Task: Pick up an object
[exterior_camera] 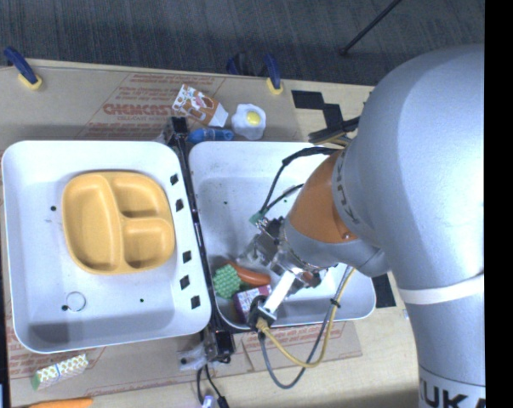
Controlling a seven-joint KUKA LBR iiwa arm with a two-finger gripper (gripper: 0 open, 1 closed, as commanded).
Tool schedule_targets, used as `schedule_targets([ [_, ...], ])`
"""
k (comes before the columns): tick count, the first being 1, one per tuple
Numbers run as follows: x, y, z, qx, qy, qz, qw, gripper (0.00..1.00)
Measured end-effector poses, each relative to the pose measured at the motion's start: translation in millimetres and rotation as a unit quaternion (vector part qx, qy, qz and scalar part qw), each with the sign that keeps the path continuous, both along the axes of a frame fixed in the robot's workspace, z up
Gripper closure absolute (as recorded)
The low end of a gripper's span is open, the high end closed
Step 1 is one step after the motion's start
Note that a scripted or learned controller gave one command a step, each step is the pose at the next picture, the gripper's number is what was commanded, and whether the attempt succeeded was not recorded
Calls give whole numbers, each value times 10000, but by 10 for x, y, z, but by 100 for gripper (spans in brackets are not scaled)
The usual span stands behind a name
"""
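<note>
Camera view: you are looking down on both bins. The arm (426, 185) comes in from the right, and its wrist sits low over the right bin (230, 168), in the lower corner next to the left bin (35, 313).
Gripper: the gripper (258, 266) is tucked under the wrist housing. You cannot tell from this angle whether it is apart or together.
Task objects: a green piece (226, 279), an orange-red piece (254, 274) and a small purple box (246, 298) crowd that same corner, touching or nearly so, just beside the gripper. Nothing is visibly held.
Left bin: it holds a yellow divided tray (116, 219), well apart from the arm and not in play.
Risk, crowding: with three items packed together, a close could take two at once or nip only an edge. Expect a slip on the lift.
Risk, shoving: if the gripper lands on top of an item rather than astride it, the pile would likely be pushed deeper into the corner and nothing gripped.
Risk, walls: the cluster lies against the bin's side and front walls. A descent this near them could strike the rim or jam an item against the plastic.
Risk, shape: the orange-red piece looks rounded and may roll out of a pinch. The box looks the easier target.
Risk, occlusion: the wrist hides the contact point, so a miss would not show from here.
Check: judge the grasp only once the gripper is raised and in plain sight.
</note>
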State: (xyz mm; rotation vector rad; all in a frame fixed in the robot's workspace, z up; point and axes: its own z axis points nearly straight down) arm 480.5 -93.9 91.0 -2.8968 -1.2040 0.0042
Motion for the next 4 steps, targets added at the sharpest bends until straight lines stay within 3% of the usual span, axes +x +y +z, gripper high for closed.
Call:
schedule_targets([
  [1,626,-243,3,4,-3,748,9972,0],
  [2,1158,-925,6,1,-9,1246,9922,0],
  [3,631,-1055,1197,-1,-18,2787,9604,0],
  [4,316,-403,260,16,1,2894,9572,0],
])
